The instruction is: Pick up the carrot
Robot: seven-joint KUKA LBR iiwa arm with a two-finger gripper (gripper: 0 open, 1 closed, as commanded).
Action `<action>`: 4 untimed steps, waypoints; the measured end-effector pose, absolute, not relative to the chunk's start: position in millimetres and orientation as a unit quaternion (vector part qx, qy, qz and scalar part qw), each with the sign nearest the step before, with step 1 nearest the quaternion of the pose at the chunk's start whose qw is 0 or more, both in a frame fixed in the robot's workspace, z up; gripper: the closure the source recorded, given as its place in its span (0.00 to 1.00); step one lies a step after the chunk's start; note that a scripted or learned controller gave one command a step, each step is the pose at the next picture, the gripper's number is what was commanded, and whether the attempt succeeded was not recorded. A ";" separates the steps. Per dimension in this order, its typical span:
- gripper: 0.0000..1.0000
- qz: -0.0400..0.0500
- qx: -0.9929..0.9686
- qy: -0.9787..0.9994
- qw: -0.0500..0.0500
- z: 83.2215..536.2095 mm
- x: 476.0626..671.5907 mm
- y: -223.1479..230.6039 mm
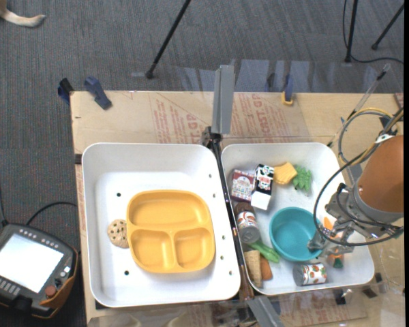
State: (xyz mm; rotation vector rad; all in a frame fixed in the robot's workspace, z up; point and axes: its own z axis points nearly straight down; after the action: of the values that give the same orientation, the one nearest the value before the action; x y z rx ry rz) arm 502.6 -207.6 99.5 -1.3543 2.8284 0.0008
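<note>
Carrot point(266, 270) lay at right bin's point(327, 154) near-left corner, beside a green bean point(265, 252) and cone point(253, 268); tin point(311, 273) sat along the near edge; gripper point(334, 245) hovered at the teal bowl's point(293, 234) right rim, well apart from carrot, grip state unclear; yellow tray point(170, 230) and cookie point(118, 232) filled left bin point(99, 182).

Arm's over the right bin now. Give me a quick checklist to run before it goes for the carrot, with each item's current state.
1. Carrot located: ok, at the right bin's front left corner, beside a green vegetable.
2. Gripper above the carrot: not ok, it sits near the teal bowl's right rim.
3. Fingers open: cannot tell.
4. Gripper free of any load: cannot tell.
5. Room around the carrot: not ok, the bin wall and a can crowd it.
</note>
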 end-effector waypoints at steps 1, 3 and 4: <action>1.00 -0.003 -0.471 0.882 0.006 220.5 486.8 -143.3; 1.00 0.002 -0.620 0.785 0.002 173.9 565.8 -140.3; 1.00 0.003 -0.695 0.719 0.001 150.8 512.4 -212.0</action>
State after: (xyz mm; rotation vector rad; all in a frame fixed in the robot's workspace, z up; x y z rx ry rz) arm 512.4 -212.0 150.8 -2.1828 2.2575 0.0095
